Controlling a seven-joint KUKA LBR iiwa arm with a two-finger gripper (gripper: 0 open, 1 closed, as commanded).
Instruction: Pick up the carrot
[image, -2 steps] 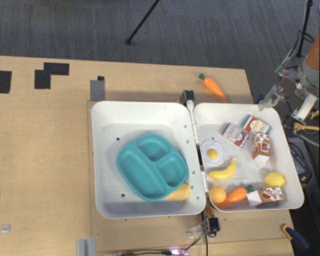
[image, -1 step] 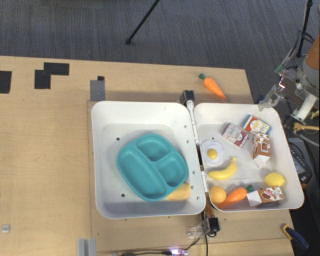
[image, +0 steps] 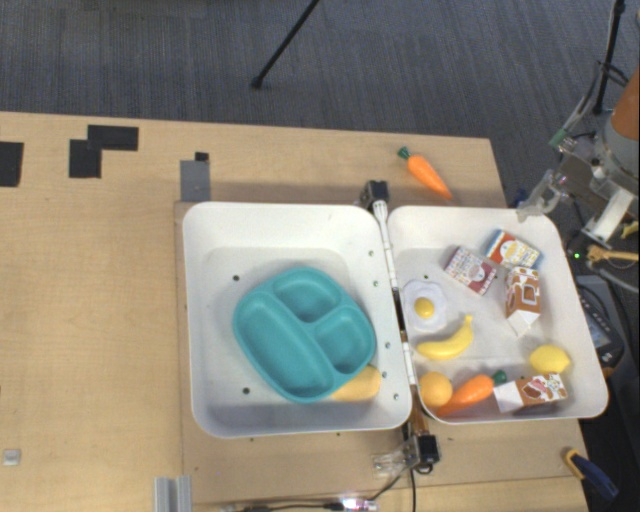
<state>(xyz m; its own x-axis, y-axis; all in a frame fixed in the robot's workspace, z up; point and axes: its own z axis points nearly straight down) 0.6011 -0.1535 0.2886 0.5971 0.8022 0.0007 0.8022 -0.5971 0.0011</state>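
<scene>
Orange marks two candidates, and we record both. One carrot (image: 470, 392) lies in the right bin (image: 590, 345), well down-frame and somewhat left of the gripper (image: 585, 185), which hangs over that bin's far right corner. Its long axis runs nearly along the bin's near wall, slightly tilted, with the green top toward the right. Its left end touches an orange (image: 435, 388), and a small carton (image: 541, 390) sits just beside its green end. A banana (image: 446, 342) lies just up-frame of it. The second carrot (image: 428, 175) lies on the bare bench (image: 100, 320) outside both bins, left of the gripper at about the same height in frame, with its axis slanting from the green top at upper left to the tip at lower right. We cannot tell whether the gripper is open or closed, and we see nothing in it. In our judgement the bench carrot stands freer for a grasp across its width, while the bin carrot is crowded at both ends.
</scene>
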